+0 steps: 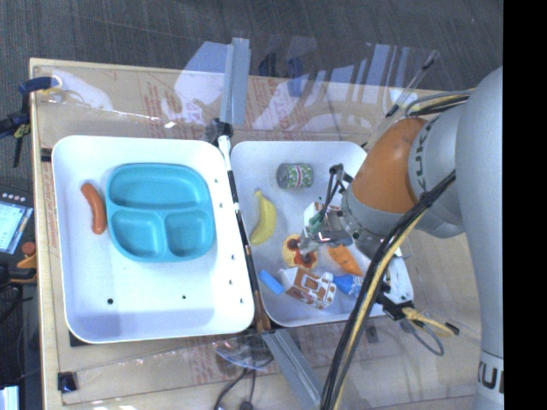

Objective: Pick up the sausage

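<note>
We can't tell the claw's (314,229) state over the right bin (256,162), so we'd swing left, lining up lengthwise on the sausage (94,207).

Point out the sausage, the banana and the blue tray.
sausage (94,207), camera view, middle of its length, in the left bin beside the tray.
banana (265,219), camera view, middle of its curve, in the right bin.
blue tray (159,187), camera view, floor of its large upper compartment.
</note>
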